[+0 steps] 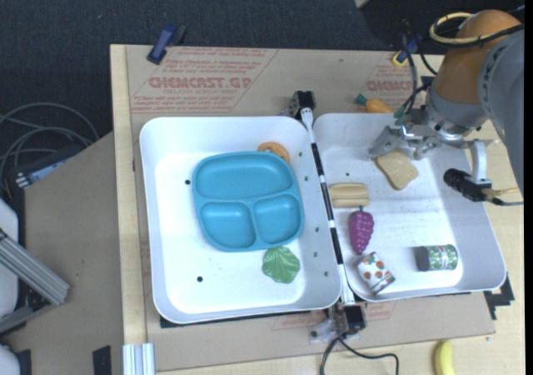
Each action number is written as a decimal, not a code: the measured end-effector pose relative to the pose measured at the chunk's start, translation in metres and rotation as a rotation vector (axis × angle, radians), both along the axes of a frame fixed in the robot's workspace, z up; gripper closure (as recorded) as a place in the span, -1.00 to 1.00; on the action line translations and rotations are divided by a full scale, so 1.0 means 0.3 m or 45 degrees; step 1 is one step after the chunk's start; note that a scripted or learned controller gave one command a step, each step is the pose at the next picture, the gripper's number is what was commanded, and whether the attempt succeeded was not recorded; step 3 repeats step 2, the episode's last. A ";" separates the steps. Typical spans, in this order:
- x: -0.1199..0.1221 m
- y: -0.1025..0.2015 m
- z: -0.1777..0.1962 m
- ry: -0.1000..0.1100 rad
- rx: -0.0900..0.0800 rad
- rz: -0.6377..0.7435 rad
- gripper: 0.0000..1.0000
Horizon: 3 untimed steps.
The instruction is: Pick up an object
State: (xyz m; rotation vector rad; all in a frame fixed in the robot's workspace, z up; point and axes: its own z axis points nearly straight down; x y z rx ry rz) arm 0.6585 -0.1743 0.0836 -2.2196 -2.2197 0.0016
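Tool [401,142] low over toast [396,170]

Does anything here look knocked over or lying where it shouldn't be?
A few things. The small can lies on its side in the right bin. An orange piece sits outside the bins on the bench, and something yellow lies at the front edge.

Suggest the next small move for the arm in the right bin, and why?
Probably a short move toward the bin's near side and down, to center the gripper on the tan bread slice. The gripper hangs over the right bin just above the slice's far edge, and nothing shows between its fingers. The slice lies apart from the hot dog bun, so it looks like the closest uncluttered pick.
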 end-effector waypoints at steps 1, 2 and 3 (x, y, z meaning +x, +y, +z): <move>-0.034 0.060 0.004 -0.001 0.000 0.002 -1.00; -0.031 0.060 0.040 -0.005 -0.001 0.002 1.00; -0.031 0.060 0.040 -0.005 -0.001 0.002 1.00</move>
